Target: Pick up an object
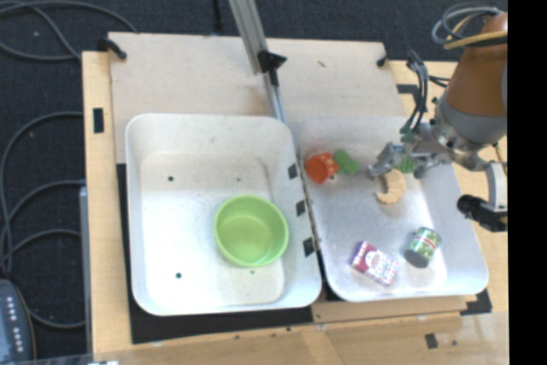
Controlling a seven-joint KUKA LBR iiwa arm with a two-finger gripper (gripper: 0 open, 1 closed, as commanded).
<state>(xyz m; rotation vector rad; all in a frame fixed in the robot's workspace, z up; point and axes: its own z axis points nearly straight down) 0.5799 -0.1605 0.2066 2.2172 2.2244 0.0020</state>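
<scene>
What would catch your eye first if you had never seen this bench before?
Probably the bright green bowl, alone in the left bin. Next comes the grey arm with its orange band at the right edge, its end effector hovering above a small tan disc in the right bin. An orange and green toy lies by that bin's left wall.

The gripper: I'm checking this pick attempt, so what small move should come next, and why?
Probably a short descent. The gripper sits in the right bin directly above the tan round piece, with nothing seen between its fingers, so lowering around that piece looks like the nearest pick.
</scene>
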